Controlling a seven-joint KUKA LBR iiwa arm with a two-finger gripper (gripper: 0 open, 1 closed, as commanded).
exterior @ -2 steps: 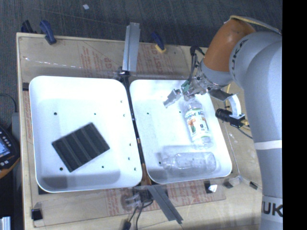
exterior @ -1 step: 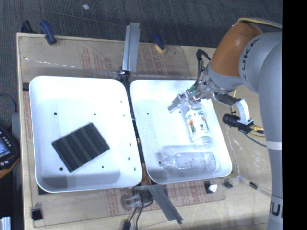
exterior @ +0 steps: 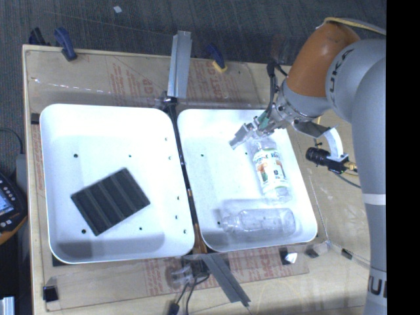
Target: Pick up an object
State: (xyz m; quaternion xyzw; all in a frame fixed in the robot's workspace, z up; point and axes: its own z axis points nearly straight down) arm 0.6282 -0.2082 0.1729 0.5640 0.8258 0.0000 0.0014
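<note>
The small clear bottle (exterior: 270, 169), the one with the orange and green label, is lying in the right bin (exterior: 203, 176), cap end pointing toward the far rim, body running down toward the near side. It is sitting close to the bin's right wall. Just beyond its lower end a second, larger clear bottle (exterior: 257, 220) is lying crosswise along the near wall, the two almost touching.

The gripper (exterior: 252, 131) is hanging right over the cap end of the labelled bottle, its grey fingers (exterior: 240, 137) slanting out to the left. From where I'm standing they are looking spread apart, with nothing between them, though the angle is making it hard to be sure how wide. The arm (exterior: 328, 58) is reaching in from the right, orange band bulging above the wrist.

I'd say it is lining up for the grab, so nothing is picked yet. To do this well, it should be closing across the bottle's narrow width rather than along its length, and taking it nearer the labelled middle than the cap, since a round, slick bottle is likely to squirt out of a grip at the tapered neck.

Over in the left bin (exterior: 52, 195) a dark ribbed slab (exterior: 110, 200) is lying flat, well apart from all this.
</note>
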